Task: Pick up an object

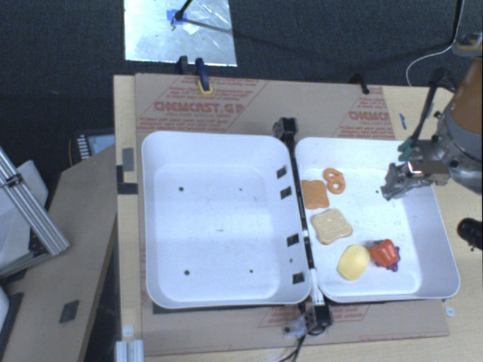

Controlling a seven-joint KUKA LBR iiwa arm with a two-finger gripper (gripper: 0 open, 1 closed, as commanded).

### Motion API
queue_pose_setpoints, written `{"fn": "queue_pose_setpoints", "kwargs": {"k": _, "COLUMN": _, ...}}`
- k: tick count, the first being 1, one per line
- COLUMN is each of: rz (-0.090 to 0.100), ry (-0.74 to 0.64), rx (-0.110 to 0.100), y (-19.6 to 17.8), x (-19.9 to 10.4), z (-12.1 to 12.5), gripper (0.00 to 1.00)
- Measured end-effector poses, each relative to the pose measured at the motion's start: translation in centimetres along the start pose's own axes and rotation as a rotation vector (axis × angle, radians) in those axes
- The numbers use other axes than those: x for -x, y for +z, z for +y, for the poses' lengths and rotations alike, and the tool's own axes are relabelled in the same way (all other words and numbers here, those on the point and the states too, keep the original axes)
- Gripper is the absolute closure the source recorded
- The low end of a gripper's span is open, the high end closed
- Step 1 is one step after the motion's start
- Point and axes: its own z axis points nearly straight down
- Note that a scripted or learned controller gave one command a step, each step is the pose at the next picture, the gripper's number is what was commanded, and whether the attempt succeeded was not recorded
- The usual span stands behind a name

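Observation:
The right bin (430, 232) holds an orange pretzel (333, 179), an orange cracker-like slab (315, 194), a pale bread slice (331, 225), a yellow lemon-like piece (352, 262) and a red pepper (386, 253). My gripper (395, 184) hangs over the bin's upper right part, to the right of the pretzel and above the pepper. Nothing shows between its fingers, and their spread is too blurred to read.
The left bin (162, 202) lies beside the right one, joined by a black hinge strip (296, 217). A cardboard sheet (226, 100) lies under both bins. A foil square (179, 21) sits at the back. Metal framing (26, 202) stands at far left.

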Motion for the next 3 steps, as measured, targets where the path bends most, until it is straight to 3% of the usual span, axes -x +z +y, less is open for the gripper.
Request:
{"fn": "queue_pose_setpoints", "kwargs": {"k": 1, "rz": 0.0, "ry": -0.004, "rx": 0.02, "y": -6.4, "x": -9.6, "z": 2.2, "gripper": 1.0}}
{"fn": "queue_pose_setpoints", "kwargs": {"k": 2, "rz": 0.001, "ry": 0.0, "rx": 0.022, "y": -14.8, "x": -15.1, "z": 0.0, "gripper": 1.0}}
{"fn": "queue_pose_setpoints", "kwargs": {"k": 3, "rz": -0.002, "ry": 0.002, "rx": 0.01, "y": -5.4, "x": -24.6, "z": 0.2, "gripper": 1.0}}
